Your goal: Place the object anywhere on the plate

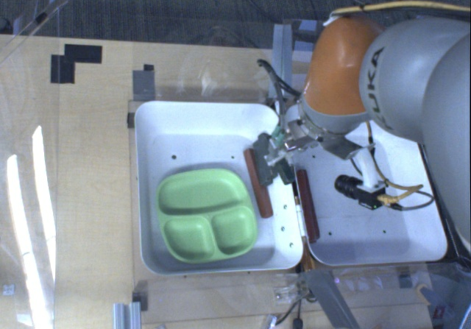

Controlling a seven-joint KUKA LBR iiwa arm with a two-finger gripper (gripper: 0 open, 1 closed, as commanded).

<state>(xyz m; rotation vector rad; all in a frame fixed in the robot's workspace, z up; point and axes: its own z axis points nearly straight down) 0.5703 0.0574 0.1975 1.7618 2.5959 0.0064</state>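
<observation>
Gripper (274, 160) hangs over a brown stick (261, 199) beside the green plate (202, 191); whether it grips, I cannot tell.

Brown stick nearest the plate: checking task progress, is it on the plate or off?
Off. The brown stick lies on the left bin's floor beside the green plate's right rim.

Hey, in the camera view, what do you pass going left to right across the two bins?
Green plate → brown stick just beside the plate → second brown stick farther right.
</observation>
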